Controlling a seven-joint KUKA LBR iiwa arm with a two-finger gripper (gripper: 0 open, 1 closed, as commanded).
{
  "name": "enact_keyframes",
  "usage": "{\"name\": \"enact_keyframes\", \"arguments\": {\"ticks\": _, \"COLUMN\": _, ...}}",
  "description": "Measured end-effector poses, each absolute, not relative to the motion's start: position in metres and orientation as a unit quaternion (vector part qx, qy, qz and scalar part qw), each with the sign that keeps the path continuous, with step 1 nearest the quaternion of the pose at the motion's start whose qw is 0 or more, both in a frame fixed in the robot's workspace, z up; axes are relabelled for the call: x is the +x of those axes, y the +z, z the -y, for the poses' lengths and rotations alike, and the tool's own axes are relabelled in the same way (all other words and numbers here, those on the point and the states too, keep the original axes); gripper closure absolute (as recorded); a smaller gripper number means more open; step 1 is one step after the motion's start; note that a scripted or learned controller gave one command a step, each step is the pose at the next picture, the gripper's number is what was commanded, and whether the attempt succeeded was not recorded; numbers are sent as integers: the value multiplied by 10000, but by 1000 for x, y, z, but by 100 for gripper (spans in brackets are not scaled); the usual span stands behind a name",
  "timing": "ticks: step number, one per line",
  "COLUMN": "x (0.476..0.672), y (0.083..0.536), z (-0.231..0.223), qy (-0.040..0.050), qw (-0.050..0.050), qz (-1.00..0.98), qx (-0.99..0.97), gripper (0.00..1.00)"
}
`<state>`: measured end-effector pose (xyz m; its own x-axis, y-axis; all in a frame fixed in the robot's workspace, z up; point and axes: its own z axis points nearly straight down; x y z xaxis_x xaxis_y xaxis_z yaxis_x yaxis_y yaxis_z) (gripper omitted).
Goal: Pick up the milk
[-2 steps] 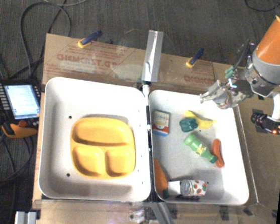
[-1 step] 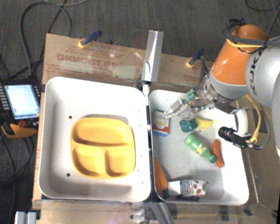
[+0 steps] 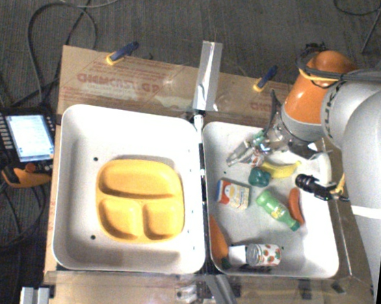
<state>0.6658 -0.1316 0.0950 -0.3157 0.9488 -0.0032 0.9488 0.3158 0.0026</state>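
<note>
End effector: I am hovering my end effector [image 3: 246,151] over the upper left part of the right bin [image 3: 328,264]. Its two fingers are standing apart, moderately wide, and nothing is sitting between them.
Arm: I am reaching in from the right side. My grey arm is covering the upper right corner of the right bin, and the orange band [image 3: 315,87] is showing above the wrist.
Milk: the milk [image 3: 233,194] is lying in the right bin, near its left wall, a small carton with a red and white label. It is below my end effector and apart from it.
Neighbours of the milk: a green bottle [image 3: 278,210] is lying just to its right, tilted. A small teal thing [image 3: 260,176] and a yellow banana [image 3: 281,169] are lying above it, close to my fingers. A red sausage-like thing [image 3: 297,204] is lying further right.
Front of the right bin: a carrot [image 3: 218,239] is lying along the left wall, and a can [image 3: 260,254] with red spots is lying on its side next to it.
Left bin: the left bin [image 3: 76,189] is holding a yellow tray [image 3: 142,199] with three compartments.
Worktop: both bins are sitting side by side on a worktop [image 3: 136,86] covered with brown cardboard. Two blue clamps [image 3: 122,52] are gripping its far edge.
Room: the floor [image 3: 26,31] is dark carpet, with cables lying on it. A handheld control pendant [image 3: 21,137] with a lit screen is lying left of the worktop.
</note>
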Motion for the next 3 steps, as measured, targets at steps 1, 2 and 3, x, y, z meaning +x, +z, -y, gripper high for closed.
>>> {"name": "enact_keyframes", "arguments": {"ticks": 1, "x": 612, "y": 93, "z": 108, "qy": 28, "qw": 104, "qz": -8474, "qx": 5308, "gripper": 0}}
{"name": "enact_keyframes", "arguments": {"ticks": 2, "x": 602, "y": 93, "z": 111, "qy": 19, "qw": 107, "qz": -8936, "qx": 4487, "gripper": 0}}
{"name": "enact_keyframes", "arguments": {"ticks": 3, "x": 670, "y": 92, "z": 110, "qy": 5, "qw": -25, "qz": -8299, "qx": 5579, "gripper": 0}}
